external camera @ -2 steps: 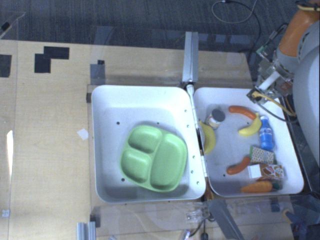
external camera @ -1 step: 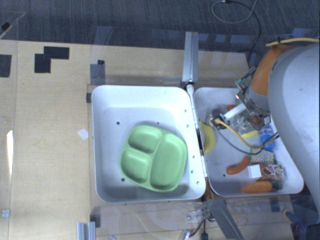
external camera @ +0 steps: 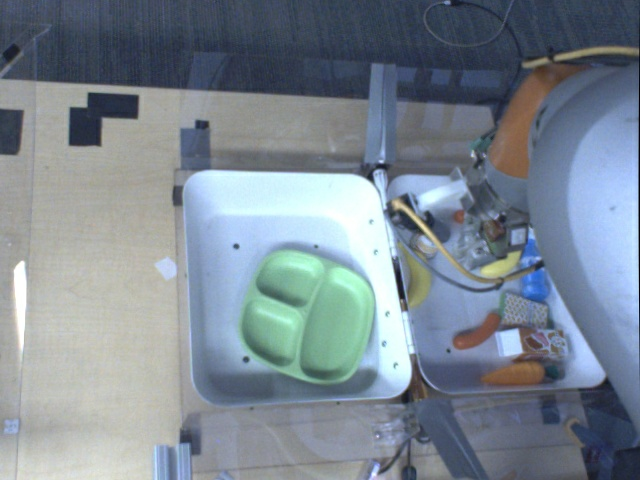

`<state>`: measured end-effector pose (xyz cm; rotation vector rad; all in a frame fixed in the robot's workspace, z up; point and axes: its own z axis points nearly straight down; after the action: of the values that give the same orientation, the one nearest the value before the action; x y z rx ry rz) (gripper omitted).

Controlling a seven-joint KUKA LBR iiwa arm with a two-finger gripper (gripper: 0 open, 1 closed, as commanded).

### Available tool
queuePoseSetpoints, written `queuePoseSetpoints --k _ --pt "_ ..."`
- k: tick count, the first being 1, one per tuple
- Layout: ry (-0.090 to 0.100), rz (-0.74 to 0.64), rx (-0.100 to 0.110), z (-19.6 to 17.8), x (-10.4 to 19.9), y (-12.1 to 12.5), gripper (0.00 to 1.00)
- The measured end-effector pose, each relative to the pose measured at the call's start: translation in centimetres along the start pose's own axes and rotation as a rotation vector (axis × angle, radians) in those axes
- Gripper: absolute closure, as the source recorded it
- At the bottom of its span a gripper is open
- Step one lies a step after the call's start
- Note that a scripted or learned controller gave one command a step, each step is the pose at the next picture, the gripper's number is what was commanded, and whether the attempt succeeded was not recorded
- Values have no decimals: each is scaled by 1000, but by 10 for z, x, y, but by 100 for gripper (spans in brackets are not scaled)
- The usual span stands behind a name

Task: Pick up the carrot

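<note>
Approach step: gripper [external camera: 478, 230], finger state indiscernible, hovers over right bin [external camera: 432, 363] well apart from carrot [external camera: 514, 374]; next, descend at front edge.

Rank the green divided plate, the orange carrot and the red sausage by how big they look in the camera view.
1. Green divided plastic plate, by far the largest.
2. Orange carrot and red sausage: they look alike in size, too close to rank.
</note>
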<state>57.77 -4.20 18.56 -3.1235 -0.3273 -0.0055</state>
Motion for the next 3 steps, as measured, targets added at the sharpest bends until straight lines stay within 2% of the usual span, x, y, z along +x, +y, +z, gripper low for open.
queuePoseSetpoints --k 1,2,3 --pt "-2 0 -1 1 33 46 100" --pt "0 2 -2 -29 54 116 100" --pt "2 0 -1 -100 18 67 100"
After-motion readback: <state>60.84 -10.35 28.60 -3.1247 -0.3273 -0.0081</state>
